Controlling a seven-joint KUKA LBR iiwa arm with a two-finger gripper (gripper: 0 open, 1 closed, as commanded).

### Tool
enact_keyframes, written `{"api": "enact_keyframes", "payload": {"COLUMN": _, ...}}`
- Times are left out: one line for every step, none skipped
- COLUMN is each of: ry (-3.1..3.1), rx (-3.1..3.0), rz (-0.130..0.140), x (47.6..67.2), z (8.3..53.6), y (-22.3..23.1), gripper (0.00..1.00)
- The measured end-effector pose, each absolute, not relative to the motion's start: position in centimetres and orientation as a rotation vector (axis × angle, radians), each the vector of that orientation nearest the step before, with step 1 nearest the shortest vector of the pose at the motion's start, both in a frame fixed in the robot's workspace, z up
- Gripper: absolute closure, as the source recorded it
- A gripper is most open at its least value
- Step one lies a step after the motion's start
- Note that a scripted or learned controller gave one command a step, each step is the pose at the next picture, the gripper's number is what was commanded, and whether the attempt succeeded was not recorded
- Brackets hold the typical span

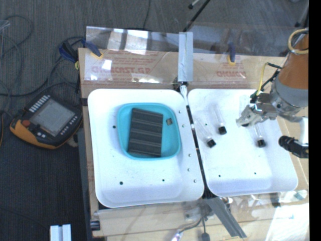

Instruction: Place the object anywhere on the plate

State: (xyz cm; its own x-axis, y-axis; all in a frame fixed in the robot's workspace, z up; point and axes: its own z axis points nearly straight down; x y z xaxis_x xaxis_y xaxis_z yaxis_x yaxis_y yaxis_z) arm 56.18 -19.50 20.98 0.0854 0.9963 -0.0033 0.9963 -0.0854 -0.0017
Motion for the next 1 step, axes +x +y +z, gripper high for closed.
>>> {"api": "enact_keyframes", "payload": {"ry": 2.123, "rx": 2.314, "rz": -0.005, "x": 56.18, "z": 20.99, "y": -19.51, "gripper": 0.0}}
